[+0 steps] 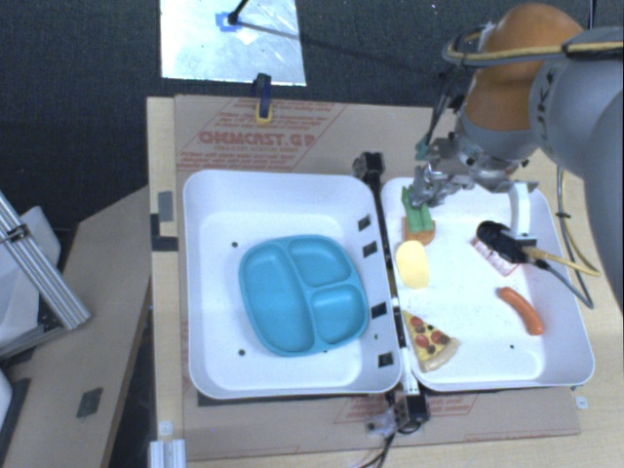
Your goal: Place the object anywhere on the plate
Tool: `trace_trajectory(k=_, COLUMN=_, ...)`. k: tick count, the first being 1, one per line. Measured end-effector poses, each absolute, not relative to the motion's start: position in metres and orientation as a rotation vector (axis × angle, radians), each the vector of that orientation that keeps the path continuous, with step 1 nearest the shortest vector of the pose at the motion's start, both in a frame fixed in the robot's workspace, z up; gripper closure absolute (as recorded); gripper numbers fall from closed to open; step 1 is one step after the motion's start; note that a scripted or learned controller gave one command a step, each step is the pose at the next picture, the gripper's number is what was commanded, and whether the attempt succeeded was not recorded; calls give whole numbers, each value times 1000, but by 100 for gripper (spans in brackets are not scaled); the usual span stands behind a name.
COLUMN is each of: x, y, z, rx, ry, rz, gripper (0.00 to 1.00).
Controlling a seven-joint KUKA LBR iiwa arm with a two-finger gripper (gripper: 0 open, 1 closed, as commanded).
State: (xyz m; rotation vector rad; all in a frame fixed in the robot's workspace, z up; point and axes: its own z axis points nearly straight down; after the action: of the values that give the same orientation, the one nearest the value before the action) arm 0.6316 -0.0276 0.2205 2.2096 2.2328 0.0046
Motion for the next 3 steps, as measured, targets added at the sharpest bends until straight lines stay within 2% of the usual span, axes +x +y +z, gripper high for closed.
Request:
trace_trajectory(k=1, x=630, y=28, z=232, rx=2211, ry=2232, rz=4, gripper=100)
trace_trajectory(k=3, x=631, y=142, z=214, rx=2211, ry=2232, rz=4, gripper=100)
